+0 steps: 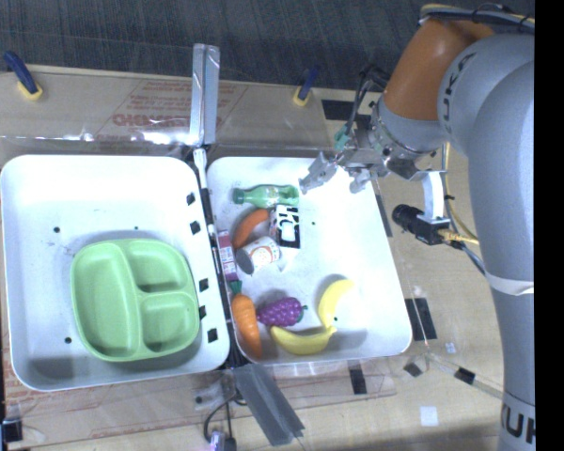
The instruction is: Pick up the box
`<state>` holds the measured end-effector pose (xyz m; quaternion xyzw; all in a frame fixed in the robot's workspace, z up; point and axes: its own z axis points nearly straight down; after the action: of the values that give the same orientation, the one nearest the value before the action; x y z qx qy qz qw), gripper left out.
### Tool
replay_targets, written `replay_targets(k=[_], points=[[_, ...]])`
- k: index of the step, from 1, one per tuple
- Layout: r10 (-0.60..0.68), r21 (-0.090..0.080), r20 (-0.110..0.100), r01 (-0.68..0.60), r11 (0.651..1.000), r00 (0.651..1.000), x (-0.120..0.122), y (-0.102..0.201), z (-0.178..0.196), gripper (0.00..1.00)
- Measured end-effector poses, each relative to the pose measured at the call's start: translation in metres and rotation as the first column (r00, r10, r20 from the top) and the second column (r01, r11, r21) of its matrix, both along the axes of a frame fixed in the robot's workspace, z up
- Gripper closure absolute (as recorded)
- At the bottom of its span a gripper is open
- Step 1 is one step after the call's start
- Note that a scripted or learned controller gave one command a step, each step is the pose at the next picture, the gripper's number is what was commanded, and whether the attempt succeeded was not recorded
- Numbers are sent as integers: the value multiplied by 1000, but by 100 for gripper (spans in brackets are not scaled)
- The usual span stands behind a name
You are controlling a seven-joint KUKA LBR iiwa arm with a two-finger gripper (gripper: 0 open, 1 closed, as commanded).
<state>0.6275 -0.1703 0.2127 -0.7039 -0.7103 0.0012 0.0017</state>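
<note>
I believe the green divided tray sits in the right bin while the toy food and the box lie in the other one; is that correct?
Not quite: the camera view shows the green divided tray in the left bin. The toy food and the box lie in the right bin.

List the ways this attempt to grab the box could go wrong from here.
1. The box lies packed against the green bottle, an orange item and a small jar, so the fingers may land on a neighbour instead.
2. The gripper hangs near the right bin's far rim, up and to the right of the box; a straight drop would likely miss it.
3. The box sits tilted, so it could slip from a pinch.
</note>
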Motion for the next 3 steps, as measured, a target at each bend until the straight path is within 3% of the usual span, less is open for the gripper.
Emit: replay_targets(k=[1, 2, 3], points=[[25, -3, 6, -25, 1000, 1000, -40, 72, -98, 0], [72, 0, 1, -72, 997, 997, -124, 69, -122, 0], [-194, 0, 3, 194, 981, 981, -82, 5, 39, 0]])
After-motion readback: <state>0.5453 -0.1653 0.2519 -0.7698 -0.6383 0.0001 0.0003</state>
